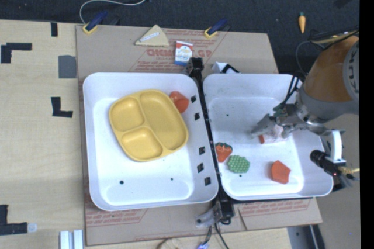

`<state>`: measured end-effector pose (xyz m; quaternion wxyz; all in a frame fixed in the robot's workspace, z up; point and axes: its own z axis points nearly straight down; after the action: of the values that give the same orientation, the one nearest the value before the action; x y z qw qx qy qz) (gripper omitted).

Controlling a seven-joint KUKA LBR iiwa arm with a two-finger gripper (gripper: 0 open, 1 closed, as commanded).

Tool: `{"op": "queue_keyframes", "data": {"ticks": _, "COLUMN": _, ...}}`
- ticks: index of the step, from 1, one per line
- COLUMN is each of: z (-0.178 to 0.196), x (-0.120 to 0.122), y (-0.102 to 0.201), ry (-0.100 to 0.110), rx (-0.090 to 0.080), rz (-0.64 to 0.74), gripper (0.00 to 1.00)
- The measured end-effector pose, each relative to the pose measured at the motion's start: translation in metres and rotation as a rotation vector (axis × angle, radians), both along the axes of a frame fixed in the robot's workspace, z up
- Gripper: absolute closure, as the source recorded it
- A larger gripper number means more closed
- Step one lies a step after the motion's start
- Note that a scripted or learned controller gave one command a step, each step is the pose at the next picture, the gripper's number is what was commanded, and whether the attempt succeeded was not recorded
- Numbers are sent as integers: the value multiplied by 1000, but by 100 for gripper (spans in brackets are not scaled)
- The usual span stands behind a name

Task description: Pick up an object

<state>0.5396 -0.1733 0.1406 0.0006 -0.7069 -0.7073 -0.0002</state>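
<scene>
The left bin (96, 142) holds a yellow plate (148, 124) with three compartments, lying tilted in the bin's upper half. A red piece (180, 101) sits just beside the plate's upper right rim, near the divider between the bins. Above the bins, on the cardboard sheet (117, 49), lie a tan wedge (153, 36) and, to its right, a small red and white box (183, 53); two blue and yellow clamps (94, 22) pin the sheet's top edge.

The right bin (245, 87) touches the left bin along the divider. Taking the plate as landmark, a strawberry (223, 151) lies to the plate's right, just past the divider and level with the plate's lower edge. A green ball (238, 164) sits just beside the strawberry, lower right of it. Farther right of the plate, the gripper (264, 134) points left and down over the right bin's middle, with a small red and white thing at its tip; whether the fingers clasp it or stand apart from it cannot be told. An orange block (280, 172) lies below the gripper, near the bin's lower right corner, apart from the ball. The arm (327, 81) reaches in from the far right.
</scene>
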Motion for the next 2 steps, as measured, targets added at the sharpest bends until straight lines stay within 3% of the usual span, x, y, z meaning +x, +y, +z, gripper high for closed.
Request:
{"op": "queue_keyframes", "data": {"ticks": 1, "z": -55, "x": -54, "y": -18, "ry": -1, "rx": -1, "rz": -1, "gripper": 0}}
{"op": "queue_keyframes", "data": {"ticks": 2, "z": -54, "x": 21, "y": 28, "ry": -7, "rx": -3, "rz": 2, "gripper": 0}}
